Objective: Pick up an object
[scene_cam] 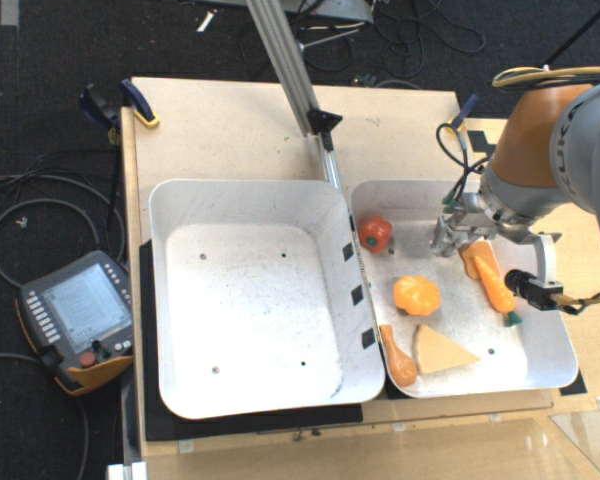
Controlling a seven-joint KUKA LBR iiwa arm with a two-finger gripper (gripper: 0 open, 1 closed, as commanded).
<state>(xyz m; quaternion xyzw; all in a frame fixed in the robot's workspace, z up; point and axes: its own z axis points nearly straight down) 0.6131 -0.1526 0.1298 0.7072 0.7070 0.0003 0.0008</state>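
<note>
The gripper (450, 236) hung over the right bin (550, 368), near its back rim; its jaws' state couldn't be told. A carrot (489, 276) lay just beside it, a tomato (376, 233) further left.

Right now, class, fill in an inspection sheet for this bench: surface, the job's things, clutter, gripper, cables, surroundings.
Surface: wooden bench bearing a left bin and a right bin, side by side.
Job's things: all in the right bin: red tomato-like toy, orange pepper-like toy, carrot, tan wedge, orange piece against the bin's left wall.
Clutter: blue and yellow clamp at the bench's far left corner.
Gripper: gripper is low over the right bin's far side, beside the carrot; nothing visibly held.
Cables: black cables on the floor; more run along the arm.
Surroundings: teach pendant on the dark floor; metal rail slanting over the bench.
</note>
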